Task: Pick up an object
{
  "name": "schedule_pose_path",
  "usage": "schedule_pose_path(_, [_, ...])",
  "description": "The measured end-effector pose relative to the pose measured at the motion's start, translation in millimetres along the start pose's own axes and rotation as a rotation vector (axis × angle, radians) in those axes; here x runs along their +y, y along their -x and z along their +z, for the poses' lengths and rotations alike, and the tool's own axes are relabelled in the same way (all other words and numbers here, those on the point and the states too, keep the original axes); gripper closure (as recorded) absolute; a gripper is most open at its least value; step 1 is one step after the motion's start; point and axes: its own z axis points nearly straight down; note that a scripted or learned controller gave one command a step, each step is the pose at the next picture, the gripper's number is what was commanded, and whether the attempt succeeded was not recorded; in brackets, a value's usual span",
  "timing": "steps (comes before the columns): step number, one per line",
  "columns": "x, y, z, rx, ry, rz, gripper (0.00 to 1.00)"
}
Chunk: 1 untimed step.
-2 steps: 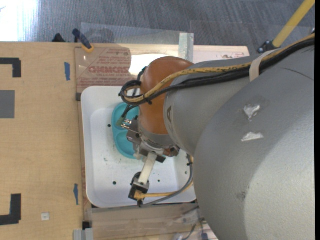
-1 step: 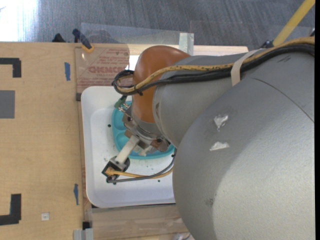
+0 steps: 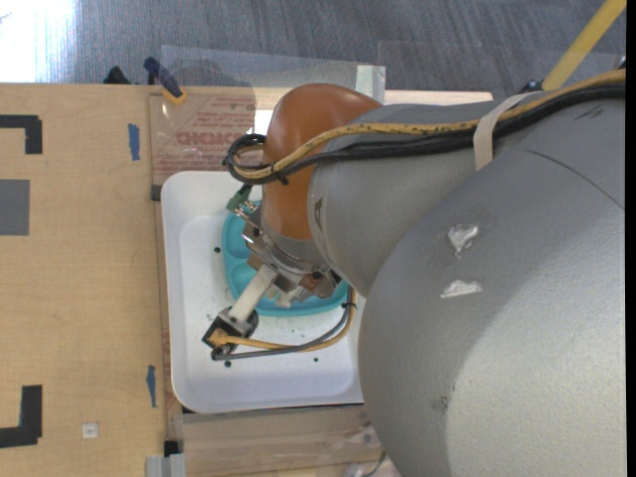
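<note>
One camera | it sits high above the white bin [image 3: 189, 266] and looks down on it at a slant | my arm [image 3: 477, 266] comes in from the right of the bin, very near the lens, so it looks big | the bench [image 3: 79, 266] lies left of the bin

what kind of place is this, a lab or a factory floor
Most likely a robotics lab: a grey arm reaches over a shallow white bin on a wooden bench, with grey carpet beyond.
</note>
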Motion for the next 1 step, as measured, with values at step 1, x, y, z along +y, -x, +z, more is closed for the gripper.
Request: schedule_pose_path(1, [-1.4, -0.9, -9.3, -0.002, -0.001, -0.005, 1.0])
